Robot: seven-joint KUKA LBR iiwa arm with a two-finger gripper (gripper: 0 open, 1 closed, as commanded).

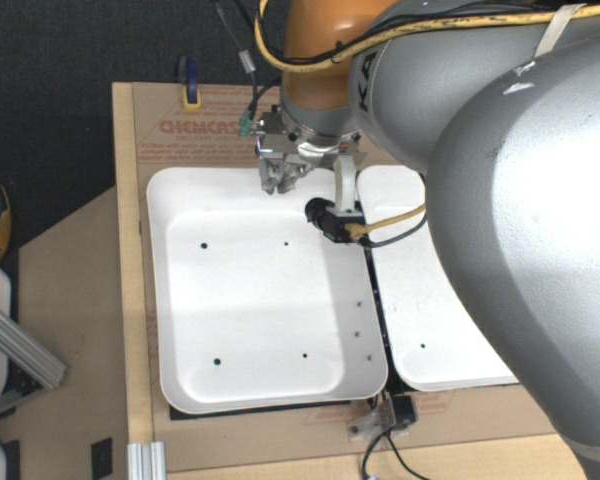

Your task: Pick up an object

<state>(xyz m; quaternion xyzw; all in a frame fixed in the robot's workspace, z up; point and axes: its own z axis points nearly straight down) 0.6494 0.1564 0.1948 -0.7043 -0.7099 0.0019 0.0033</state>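
The pincer [277,180] hangs at the far rim of the left bin [180,298]; I cannot tell its state. Nothing shows in its grasp.

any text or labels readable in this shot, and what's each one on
"CHEMCAS": red print on the cardboard sheet under the bins, just behind the left bin; the arm hides whatever follows, and the smaller red line beneath it is too blurred to read.
"K": a dark letter on the grey arm just below the orange band; the rest of the word is cut off from view.
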